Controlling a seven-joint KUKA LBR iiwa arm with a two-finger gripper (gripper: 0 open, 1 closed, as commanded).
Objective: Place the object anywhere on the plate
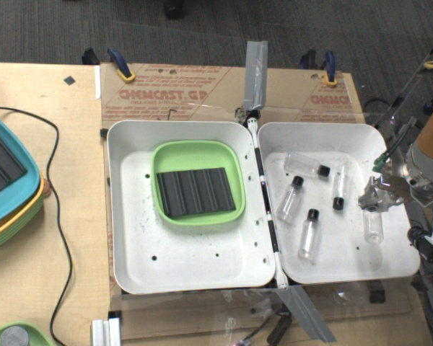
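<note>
Hovering at the right bin's (pixel 390 269) right edge, gripper (pixel 373 199), finger state can't tell, sits just above a clear vial (pixel 373 228), likely light, slick, breakable, so grab mid-body, then carry to green plate (pixel 164 157) in left bin (pixel 130 251).

1. Your arm (pixel 427 146) came in from the right edge of the camera view, with just its lower end in frame.
2. Wrist hardware sat low on that side, metal parts and cabling exposed.
3. The gripper (pixel 373 195) pointed left and slightly down, at about mid-height of the frame.
4. You couldn't judge the gripper's state from this angle: too small and cluttered.
</note>
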